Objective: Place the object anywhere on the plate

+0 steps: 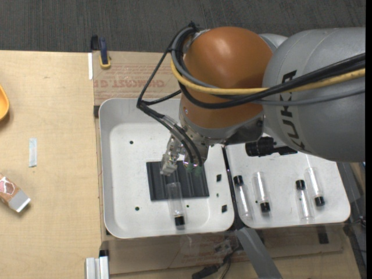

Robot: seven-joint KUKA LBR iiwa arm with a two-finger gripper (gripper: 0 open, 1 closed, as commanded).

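1. Arm [279, 92], grey w/ orange wrist dome, sits nearest the lens; reaches from right over left bin [116, 156] and hides much of it.
2. Pincer [174, 158] hangs low over the dark ribbed plate [160, 185] in left bin. Whether it is spread or pressed together: cannot tell, the wrist and cables [157, 112] mask it.
3. Task object: clear tube w/ black cap [176, 205] lies half on the plate's front edge, cap end off it on bin floor, just below the pincer. No visible grip on it.
4. Progress, as judged: placement partial or near done; tube overlaps plate but is not fully on it. Left to do: confirm release, withdraw.
5. Surroundings: right bin [343, 208] holds four similar tubes [260, 193]; desk [52, 156] carries small oddments at left, well apart.
6. Obstruction: none near plate; bin walls only.
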